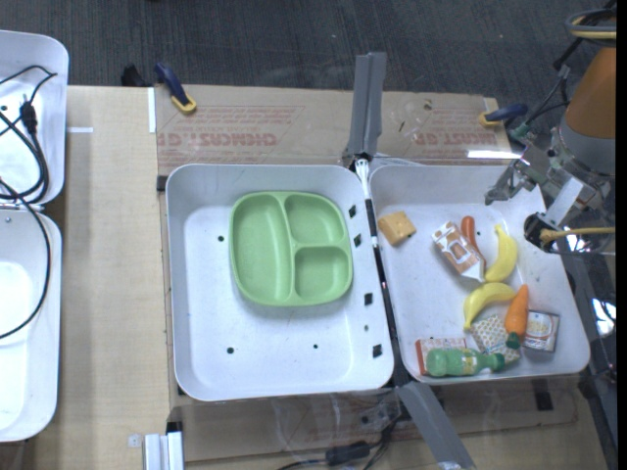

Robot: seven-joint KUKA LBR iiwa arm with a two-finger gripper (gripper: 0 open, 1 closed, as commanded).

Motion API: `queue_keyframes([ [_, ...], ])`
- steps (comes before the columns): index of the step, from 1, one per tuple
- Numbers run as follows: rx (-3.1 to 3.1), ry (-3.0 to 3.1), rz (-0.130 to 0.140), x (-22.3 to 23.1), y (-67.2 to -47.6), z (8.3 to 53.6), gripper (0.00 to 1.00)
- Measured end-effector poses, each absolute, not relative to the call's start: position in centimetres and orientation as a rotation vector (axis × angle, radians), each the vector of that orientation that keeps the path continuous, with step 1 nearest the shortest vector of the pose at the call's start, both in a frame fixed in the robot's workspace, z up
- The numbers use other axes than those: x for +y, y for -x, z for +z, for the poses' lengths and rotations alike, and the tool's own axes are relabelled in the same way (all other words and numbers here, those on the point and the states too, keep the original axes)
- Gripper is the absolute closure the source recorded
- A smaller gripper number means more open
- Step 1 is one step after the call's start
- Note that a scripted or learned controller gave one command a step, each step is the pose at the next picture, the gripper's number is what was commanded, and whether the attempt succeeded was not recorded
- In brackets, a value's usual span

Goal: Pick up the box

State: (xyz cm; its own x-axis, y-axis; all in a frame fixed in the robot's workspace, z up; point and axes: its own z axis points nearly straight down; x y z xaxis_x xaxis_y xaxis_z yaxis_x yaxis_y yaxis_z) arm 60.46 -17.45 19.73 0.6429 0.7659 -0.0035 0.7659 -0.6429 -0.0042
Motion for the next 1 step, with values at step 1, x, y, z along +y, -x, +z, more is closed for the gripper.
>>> queue_keyframes([
  [1,-1.291,2.864,0.003,-13.63,-64.83,25.83,0.0],
])
